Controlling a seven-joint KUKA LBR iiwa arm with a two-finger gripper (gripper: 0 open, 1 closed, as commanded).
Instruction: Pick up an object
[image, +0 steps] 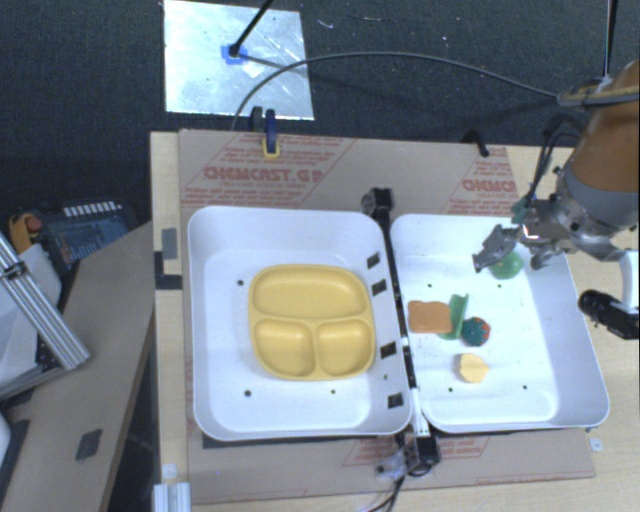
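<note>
The right bin (560, 400) holds an orange flat piece (430, 318), a green strip (459, 312) beside it, a small multicoloured ball (475, 330), a pale yellow chunk (472, 368) and a light green round object (507, 265). My gripper (512, 247) hangs over the far part of the right bin, right at the light green object, which shows just below and partly behind its fingers. Whether the object sits between the fingers is unclear.
The left bin (220, 250) holds a yellow divided tray (310, 320). A black divider with clips (385, 290) runs between the bins. A cable arcs over the bench's far side. A grey box and metal rail stand off to the left.
</note>
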